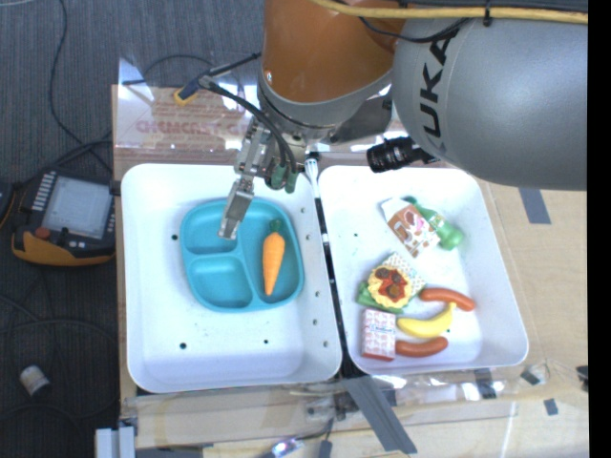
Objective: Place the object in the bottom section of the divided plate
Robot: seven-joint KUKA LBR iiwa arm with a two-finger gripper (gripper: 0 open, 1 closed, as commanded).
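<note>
One toy carrot (pixel 273 261) lies lengthwise in the right-hand compartment of the blue divided plate (pixel 212 286), which sits in the left white bin (pixel 158 337). The jaws (pixel 232 219) hang over the plate's upper-left compartment, just left of the carrot and apart from it; whether they are parted cannot be told, and nothing shows between them. The right white bin (pixel 496 256) holds six toy foods: two sausages, one banana, one pizza slice, two packets.
</note>
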